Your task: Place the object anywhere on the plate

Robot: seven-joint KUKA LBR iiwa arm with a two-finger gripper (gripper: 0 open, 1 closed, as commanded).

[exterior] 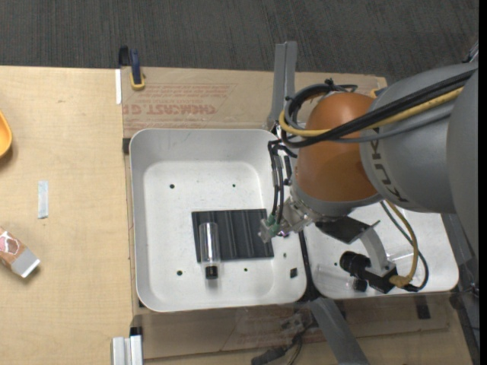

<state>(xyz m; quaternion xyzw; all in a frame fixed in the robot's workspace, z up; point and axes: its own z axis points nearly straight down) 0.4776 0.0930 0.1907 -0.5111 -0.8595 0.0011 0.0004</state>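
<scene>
In the left bin [152, 204], a black ribbed plate [242, 233] lies flat near the front middle. A silvery cylinder with a dark cap [208, 248] lies along the plate's left edge, its capped end sticking out past the plate's front side. My gripper [274, 225] hangs at the plate's right edge, close to the wall between the two bins. The bulky orange and grey wrist above hides most of it. The cylinder lies well to the left of the gripper and apart from it.
The arm spans the right bin [434, 276] and covers much of it. On the bench to the left lie a small pale strip [42, 199], a wrapped packet [17, 254] and an orange item [4, 135]. A blue and yellow clamp [134, 70] grips the cardboard behind.
</scene>
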